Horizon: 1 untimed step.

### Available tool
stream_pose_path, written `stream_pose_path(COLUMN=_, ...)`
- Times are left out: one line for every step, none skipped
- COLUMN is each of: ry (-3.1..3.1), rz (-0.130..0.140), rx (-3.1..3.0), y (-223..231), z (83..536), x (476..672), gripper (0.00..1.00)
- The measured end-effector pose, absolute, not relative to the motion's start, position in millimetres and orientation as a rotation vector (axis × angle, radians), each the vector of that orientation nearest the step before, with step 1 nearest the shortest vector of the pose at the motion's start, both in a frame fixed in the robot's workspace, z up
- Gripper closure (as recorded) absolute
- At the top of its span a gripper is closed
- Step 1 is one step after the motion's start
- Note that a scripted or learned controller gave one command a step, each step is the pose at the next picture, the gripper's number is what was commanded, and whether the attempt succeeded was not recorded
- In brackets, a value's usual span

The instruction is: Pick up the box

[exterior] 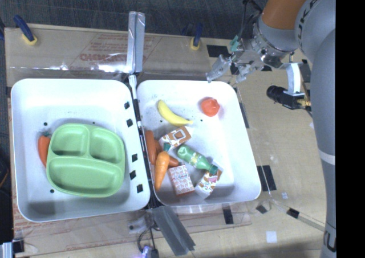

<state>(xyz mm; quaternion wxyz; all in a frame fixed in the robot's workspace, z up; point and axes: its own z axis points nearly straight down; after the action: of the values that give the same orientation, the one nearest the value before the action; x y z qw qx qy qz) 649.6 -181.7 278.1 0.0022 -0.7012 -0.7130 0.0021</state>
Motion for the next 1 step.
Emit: stream_pose_path(ry=-1.988, rz=-0.001, rx=-2.432, y=-192.1, z=104.1, x=570.6, gripper=0.0)
